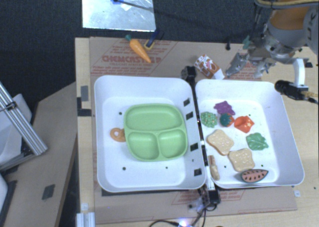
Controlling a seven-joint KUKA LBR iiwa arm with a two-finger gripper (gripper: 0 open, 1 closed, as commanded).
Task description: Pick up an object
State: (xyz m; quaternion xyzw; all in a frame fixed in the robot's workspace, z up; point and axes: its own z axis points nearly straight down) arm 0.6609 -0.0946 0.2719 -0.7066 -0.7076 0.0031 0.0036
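Note:
My gripper [248, 66] hangs above the far rim of the right bin [289, 136], its fingers spread and nothing between them. Below it in that bin lie purple grapes [224, 107], a green bumpy piece [209, 119], a teal ball [227, 119], a red piece [243, 123], a green leaf [256, 141], two bread slices [220, 141] [241, 159], a watermelon slice [254, 175] and a small tan stick [214, 167]. All of them sit nearer the camera than the gripper.
The left bin [107, 101] holds a green divided plate [154, 131] and an orange ring [117, 134]. Behind the bins lie a toy carrot [139, 50] and a small packet [207, 66]. A foil sheet [118, 2] is further back.

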